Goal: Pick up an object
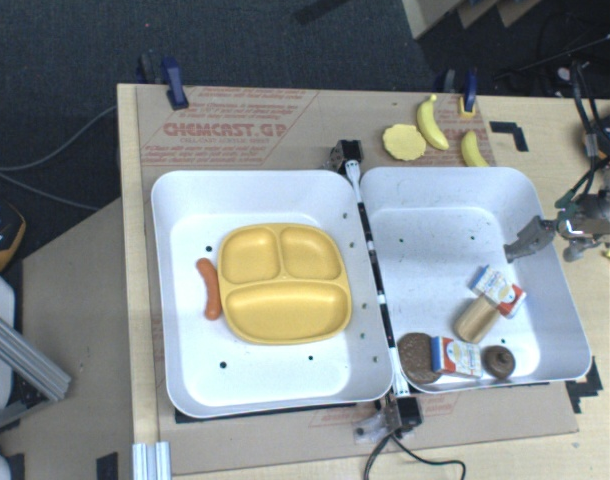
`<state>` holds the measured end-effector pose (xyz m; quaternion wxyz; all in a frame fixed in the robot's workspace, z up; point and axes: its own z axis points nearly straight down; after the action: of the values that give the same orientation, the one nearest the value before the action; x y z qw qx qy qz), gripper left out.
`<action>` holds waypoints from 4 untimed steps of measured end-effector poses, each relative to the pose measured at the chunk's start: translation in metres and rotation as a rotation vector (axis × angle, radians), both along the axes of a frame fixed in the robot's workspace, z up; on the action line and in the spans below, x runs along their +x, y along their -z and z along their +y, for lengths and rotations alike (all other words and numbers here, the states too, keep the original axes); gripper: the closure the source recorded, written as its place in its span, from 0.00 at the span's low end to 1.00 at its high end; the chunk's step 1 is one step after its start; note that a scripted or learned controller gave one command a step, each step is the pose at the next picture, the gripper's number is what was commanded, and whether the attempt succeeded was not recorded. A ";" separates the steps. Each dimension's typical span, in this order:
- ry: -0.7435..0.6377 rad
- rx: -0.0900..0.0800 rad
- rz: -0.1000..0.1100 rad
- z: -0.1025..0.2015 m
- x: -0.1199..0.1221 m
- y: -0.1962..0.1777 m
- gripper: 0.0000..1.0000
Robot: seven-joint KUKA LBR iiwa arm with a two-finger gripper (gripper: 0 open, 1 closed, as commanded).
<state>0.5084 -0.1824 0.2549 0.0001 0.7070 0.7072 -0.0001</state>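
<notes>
Objects for the pick lay in 2 white bins on the bench [135, 268]. Left bin [175, 228]: a yellow divided tray [282, 283] with 3 compartments sat near the centre, and an orange sausage-shaped toy [211, 288] lay just beside the tray's left edge, lengthwise along it. Right bin [435, 218]: items clustered in the lower right part. A brown round disc [418, 356] lay at the front rim, touching a small carton with red and blue print [457, 356]; a chocolate doughnut [500, 361] sat just right of that carton. Above these, a tan cylinder [477, 318] lay tilted, touching a second small carton [499, 290]. On the bench behind the right bin: a yellow round piece [404, 142], 1 banana [432, 124] and a second banana [473, 150]. End effector [545, 234] was at the right bin's right wall, above the cluster and apart from every item; nothing seen between its fingers. Finger spacing: cannot tell from this angle.
</notes>
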 end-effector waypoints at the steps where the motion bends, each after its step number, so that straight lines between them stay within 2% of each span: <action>1: -0.002 -0.005 -0.005 0.028 0.008 0.171 0.00; 2: -0.003 0.016 0.000 -0.034 0.065 0.165 0.00; 3: -0.011 0.006 -0.023 -0.034 0.040 0.162 0.00; 4: -0.012 0.003 -0.028 -0.035 0.022 0.162 0.00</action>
<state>0.5304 -0.2174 0.0934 0.0089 0.7026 0.7114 0.0106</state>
